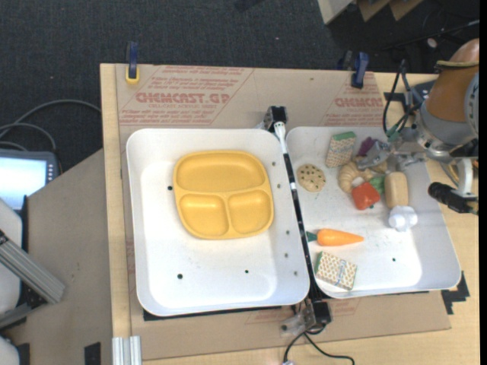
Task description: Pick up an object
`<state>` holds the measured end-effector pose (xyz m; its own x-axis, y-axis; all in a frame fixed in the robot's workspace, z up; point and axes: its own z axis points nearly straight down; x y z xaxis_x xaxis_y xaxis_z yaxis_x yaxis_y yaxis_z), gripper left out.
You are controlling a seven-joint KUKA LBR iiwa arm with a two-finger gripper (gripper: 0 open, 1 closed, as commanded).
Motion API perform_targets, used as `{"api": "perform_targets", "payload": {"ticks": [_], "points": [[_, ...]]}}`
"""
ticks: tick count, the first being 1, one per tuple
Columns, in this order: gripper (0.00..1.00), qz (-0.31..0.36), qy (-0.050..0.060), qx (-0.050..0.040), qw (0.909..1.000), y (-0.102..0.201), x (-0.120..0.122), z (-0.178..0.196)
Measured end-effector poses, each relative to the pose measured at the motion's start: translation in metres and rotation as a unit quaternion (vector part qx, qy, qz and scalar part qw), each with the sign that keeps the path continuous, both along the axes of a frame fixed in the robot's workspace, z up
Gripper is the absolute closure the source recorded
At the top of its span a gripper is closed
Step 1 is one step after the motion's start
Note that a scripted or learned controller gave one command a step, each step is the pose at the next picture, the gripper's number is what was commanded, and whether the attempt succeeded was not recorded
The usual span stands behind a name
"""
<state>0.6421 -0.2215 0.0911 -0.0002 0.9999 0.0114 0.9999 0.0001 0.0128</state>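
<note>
Cluster: your likeliest pick lies in the right bin [426,272], in its far half; a red piece [365,195], a beige cylinder [396,189] and a tan knobbly piece [349,176] sit touching or nearly so; a purple piece [368,147] lies just beyond the red piece, partly hidden.
End effector: the end effector [383,155] hangs over the far side of that cluster, just beyond the red piece; you cannot tell from here how wide it stands, and nothing is seen held in it.
Risk: the pieces are packed close, so I judge a descent could land on two at once, shove the red piece aside or pinch only an edge; the round cylinder may roll out of a closing grip.
Neighbours: a green-topped box [340,148] stands left of the red piece, beyond the cookie [310,177]; a white knob [402,219] lies just nearer than the cylinder; any of these could be nudged.
Easier targets: the carrot [339,238] and the patterned packet [335,270] lie nearer the camera than the red piece, apart from the crowd.
Obstructions: the wrist cables and arm [449,105] hide the bin's far right corner.
Elsewhere: the left bin [152,265] holds a yellow divided tray [224,193], well left of the red piece; both bins rest on the table [190,97].
</note>
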Motion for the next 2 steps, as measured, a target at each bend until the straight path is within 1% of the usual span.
{"api": "perform_targets", "payload": {"ticks": [1,2], "points": [[0.00,0.001,0.005,-0.0030,1.0000,0.005,-0.036,-0.005],[1.00,0.002,0.004,-0.0031,1.0000,0.006,-0.035,0.005]]}}
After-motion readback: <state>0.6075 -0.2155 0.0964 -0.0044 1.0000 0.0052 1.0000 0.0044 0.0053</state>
